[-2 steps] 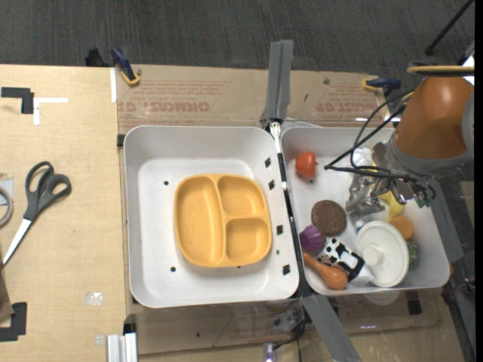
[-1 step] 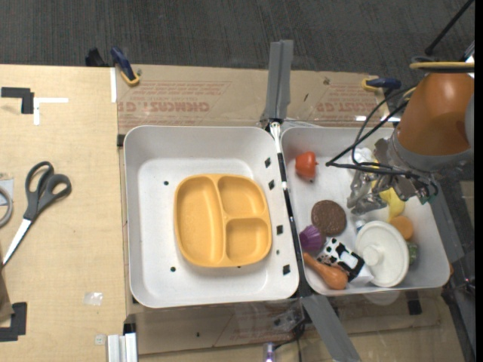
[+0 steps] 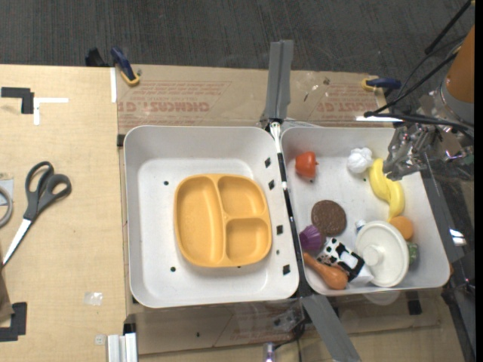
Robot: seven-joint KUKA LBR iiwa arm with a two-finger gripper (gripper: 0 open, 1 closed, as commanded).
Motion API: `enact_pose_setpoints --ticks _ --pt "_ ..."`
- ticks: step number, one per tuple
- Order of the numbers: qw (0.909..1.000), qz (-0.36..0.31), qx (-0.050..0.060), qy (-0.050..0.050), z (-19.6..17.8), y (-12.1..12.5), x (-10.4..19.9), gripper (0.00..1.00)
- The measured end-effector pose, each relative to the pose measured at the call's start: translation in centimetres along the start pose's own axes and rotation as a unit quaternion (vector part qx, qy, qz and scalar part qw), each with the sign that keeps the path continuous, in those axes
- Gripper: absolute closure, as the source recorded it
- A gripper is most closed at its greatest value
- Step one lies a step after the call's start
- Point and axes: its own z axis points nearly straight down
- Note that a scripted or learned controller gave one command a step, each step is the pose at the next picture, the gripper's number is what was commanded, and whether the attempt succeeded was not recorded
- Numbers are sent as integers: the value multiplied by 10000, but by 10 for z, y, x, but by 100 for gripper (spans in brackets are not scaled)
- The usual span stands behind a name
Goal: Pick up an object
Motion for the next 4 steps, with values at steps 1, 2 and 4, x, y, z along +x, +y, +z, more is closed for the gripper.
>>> enact_pose_setpoints --ticks 1,2,4 --pt "9988 -496 -15 27 116 10 21 100" --pt "9988 -499 -10 21 115 10 20 0" --pt "9912 -1326 1 -4 133 -30 -26 0"
